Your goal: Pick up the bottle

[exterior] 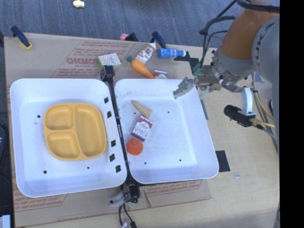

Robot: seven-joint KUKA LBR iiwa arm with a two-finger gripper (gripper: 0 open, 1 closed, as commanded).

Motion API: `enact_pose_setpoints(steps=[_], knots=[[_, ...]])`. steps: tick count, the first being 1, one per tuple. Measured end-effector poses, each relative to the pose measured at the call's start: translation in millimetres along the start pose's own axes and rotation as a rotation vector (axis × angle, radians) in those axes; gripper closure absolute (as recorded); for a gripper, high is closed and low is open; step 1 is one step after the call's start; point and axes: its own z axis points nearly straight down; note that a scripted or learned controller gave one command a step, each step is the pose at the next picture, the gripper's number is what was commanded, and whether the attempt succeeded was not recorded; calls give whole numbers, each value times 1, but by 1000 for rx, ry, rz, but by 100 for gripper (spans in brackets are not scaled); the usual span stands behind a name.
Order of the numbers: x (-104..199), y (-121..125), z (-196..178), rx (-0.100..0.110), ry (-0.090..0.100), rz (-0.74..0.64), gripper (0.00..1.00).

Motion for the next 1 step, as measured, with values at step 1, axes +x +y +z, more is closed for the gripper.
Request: enact_pose_setpoints(steps=[1], knots=[[53,2,88,2,1,56,0]])
